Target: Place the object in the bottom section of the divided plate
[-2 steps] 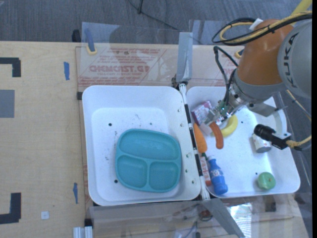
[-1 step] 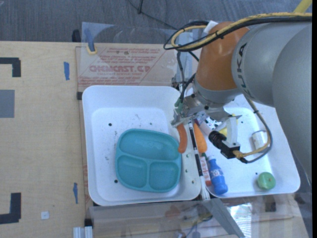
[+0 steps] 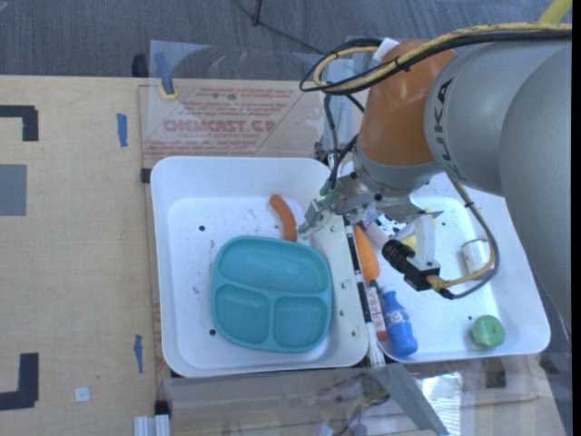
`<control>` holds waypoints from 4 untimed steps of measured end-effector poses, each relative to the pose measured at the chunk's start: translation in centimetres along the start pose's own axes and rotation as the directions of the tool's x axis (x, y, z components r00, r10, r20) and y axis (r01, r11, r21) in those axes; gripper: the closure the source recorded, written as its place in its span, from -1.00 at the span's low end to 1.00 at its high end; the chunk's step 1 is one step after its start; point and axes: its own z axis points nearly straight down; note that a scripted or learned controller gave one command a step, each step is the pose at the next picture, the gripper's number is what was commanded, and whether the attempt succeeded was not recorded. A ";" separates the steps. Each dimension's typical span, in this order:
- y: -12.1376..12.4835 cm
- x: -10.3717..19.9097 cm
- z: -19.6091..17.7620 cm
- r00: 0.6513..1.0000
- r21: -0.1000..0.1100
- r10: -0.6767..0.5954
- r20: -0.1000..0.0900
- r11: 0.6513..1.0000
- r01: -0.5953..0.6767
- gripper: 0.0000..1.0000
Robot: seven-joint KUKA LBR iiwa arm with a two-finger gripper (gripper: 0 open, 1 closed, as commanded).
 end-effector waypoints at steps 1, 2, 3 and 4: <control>0.0 0.0 0.0 1.000 0.000 0.000 0.000 1.000 0.000 -1.00; -3.8 4.0 0.0 0.971 0.001 -0.238 -0.002 0.971 0.238 -1.00; -3.7 3.8 -1.0 0.972 -0.002 -0.233 0.000 0.972 0.233 1.00; -7.5 9.0 -3.7 0.974 0.002 -0.227 -0.002 0.974 0.227 1.00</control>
